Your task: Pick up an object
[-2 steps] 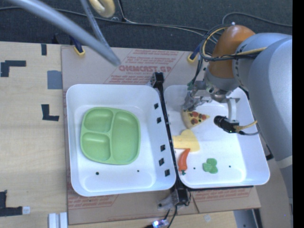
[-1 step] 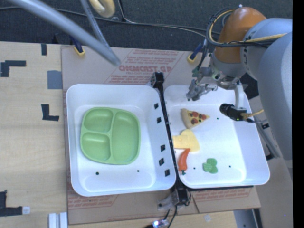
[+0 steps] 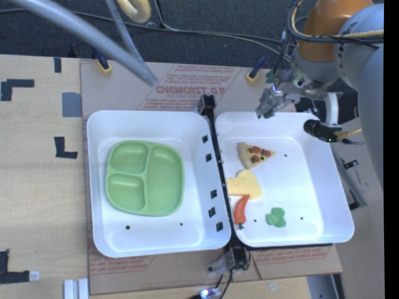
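Camera view: pizza slice [image 3: 254, 154], yellow piece [image 3: 244, 184], orange piece [image 3: 240, 209], green piece [image 3: 275, 217] sit along right bin's [image 3: 324, 185] left side; right half open. End effector [image 3: 269, 104] over far rim, nothing grasped, grip state unclear.

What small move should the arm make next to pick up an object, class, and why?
Probably move the gripper toward the pizza slice and lower it: it hangs over the right bin's far rim, holding nothing, and the slice is the nearest item.
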Controlling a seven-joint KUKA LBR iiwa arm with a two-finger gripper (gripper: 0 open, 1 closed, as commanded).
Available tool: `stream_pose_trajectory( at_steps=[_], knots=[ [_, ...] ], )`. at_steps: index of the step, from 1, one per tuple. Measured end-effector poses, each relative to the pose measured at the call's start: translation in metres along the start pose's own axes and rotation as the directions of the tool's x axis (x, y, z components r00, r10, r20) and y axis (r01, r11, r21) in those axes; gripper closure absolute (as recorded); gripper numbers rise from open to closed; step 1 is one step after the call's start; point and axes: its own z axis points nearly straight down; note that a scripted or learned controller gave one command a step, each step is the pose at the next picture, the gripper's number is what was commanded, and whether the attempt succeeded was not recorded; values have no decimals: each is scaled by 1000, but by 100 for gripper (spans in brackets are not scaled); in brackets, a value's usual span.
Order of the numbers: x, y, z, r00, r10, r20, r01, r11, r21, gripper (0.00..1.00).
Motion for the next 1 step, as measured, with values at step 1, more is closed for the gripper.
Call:
stream_pose_trajectory(
  at_steps=[1],
  knots=[
    [0,1,-43,1000,0,0,0,1000,1,100]
  ],
)
